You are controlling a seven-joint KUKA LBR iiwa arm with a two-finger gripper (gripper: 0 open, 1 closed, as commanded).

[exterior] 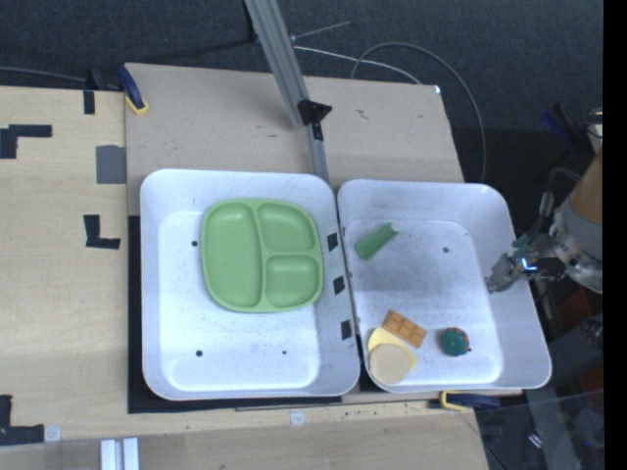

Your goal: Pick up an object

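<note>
Two shallow white bins sit side by side on the bench, filling the centre of the frame. The left bin [167, 351] holds a green divided plate [263, 255] in its upper half, lying flat with three compartments.

The right bin [480, 204] holds four small things. A green block [375, 241] lies tilted in the upper left part of this bin, near the shared wall. In the lower part, an orange waffle-like piece [404, 328] touches a pale yellow round disc [392, 362], which lies just below it near the bin's lower left corner. A small dark green and red ball-like thing [453, 342] lies just to the right of these, apart from both.

The gripper [507, 271] stands at the right rim of the right bin, at mid height, with the arm [588, 233] reaching in from the right edge of the frame. It is well apart from all four things. Whether the jaws are released or clenched cannot be told at this size; nothing shows between them.

A grey metal bar [279, 52] runs down from the top of the frame to the junction of the bins
</note>
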